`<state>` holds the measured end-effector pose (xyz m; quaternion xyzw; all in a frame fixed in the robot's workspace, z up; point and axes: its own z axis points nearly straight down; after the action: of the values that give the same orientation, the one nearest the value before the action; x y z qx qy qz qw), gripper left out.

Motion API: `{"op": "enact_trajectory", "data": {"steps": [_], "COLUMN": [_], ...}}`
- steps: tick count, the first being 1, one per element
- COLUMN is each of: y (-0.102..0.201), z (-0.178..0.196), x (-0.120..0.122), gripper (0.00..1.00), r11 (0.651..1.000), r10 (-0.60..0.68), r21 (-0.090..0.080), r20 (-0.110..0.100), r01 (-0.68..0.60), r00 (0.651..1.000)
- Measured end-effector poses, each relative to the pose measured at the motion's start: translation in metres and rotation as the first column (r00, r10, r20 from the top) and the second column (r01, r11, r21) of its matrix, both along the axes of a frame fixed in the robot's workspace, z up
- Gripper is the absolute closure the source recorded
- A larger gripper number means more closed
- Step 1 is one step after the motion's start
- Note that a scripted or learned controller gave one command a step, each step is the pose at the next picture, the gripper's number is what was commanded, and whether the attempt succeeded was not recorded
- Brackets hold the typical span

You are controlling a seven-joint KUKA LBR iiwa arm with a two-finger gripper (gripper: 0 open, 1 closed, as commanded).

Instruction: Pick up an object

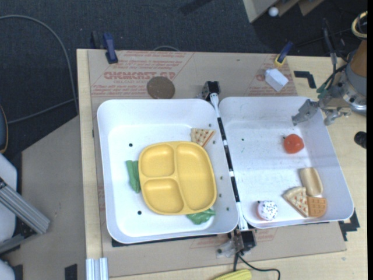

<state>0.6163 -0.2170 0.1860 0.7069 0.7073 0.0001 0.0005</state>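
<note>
While the pincer hangs with fingers spread and nothing between them, the tomato lies near, below-left of it.

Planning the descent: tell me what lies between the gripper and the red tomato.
In the camera view, only bare white bin floor separates the gripper from the red tomato; nothing sits on that stretch.

The arm is grey and rounded, ending in a metallic grey gripper — thin dark cables run alongside.
</note>
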Motion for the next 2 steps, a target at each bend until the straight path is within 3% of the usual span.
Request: {"op": "enact_trajectory", "data": {"steps": [1,2], "y": [0.015,0.015], "z": [-0.086,-0.075], "x": [-0.018,-0.016], "gripper": [0.00,1.00], "r11": [1.000,1.000], "r10": [0.000,0.001], "r21": [0.001,0.000], "r20": [-0.002,0.001], "r01": [0.000,-0.001], "r00": [1.000,1.000]}}
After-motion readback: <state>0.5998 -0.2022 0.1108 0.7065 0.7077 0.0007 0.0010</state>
